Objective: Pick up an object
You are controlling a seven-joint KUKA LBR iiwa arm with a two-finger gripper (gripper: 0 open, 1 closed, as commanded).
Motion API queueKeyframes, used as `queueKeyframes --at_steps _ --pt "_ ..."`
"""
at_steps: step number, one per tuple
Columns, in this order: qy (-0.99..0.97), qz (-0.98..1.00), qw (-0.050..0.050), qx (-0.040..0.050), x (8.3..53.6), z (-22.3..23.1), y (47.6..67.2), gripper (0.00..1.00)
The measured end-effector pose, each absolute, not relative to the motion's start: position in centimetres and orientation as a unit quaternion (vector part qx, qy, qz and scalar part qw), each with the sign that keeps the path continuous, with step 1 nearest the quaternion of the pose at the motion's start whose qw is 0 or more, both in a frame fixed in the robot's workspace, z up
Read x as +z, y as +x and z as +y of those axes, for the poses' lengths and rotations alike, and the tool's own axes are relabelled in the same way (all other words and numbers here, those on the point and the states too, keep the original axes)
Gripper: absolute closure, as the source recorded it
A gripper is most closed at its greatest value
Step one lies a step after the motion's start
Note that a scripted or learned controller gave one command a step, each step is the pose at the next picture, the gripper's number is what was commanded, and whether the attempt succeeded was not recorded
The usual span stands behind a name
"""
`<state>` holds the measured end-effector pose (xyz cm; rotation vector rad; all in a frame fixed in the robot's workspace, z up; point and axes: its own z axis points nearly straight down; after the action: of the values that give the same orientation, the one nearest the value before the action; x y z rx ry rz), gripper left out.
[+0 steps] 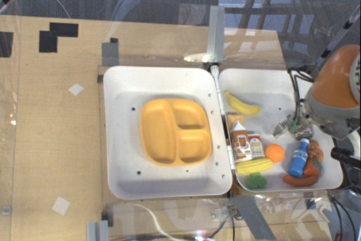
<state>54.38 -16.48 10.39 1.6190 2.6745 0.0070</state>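
Observation:
The right bin (265, 87) holds a yellow banana (242, 104), a small juice carton (246, 144), an orange (274, 153), a blue bottle (298, 159), a corn cob (254, 166), a green broccoli piece (256, 180) and a red sausage-like item (300, 180). My gripper (291, 127) hangs low over the right half of this bin, just above the blue bottle's cap and up-right of the orange. Nothing visibly sits in it. The orange-banded wrist (335, 84) hides the bin's right rim.
The left bin (121, 138) carries a yellow divided plate (175, 131) at its middle. A metal post (216, 31) stands behind the seam between the bins. A reddish-orange toy (314, 151) lies right of the bottle.

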Motion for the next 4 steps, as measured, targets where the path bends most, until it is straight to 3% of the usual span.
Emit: queueKeyframes --at_steps 1,2,3,4 --pt "0.518 0.856 0.007 0.0021 10.4 -16.5 54.4 0.0" --pt "0.67 0.742 0.001 0.0023 9.8 -16.2 53.7 0.0" --pt "0.462 0.887 0.004 0.0032 9.0 -18.1 54.1 0.0" --pt "0.384 0.923 0.008 0.0008 9.0 -14.9 50.9 0.0"
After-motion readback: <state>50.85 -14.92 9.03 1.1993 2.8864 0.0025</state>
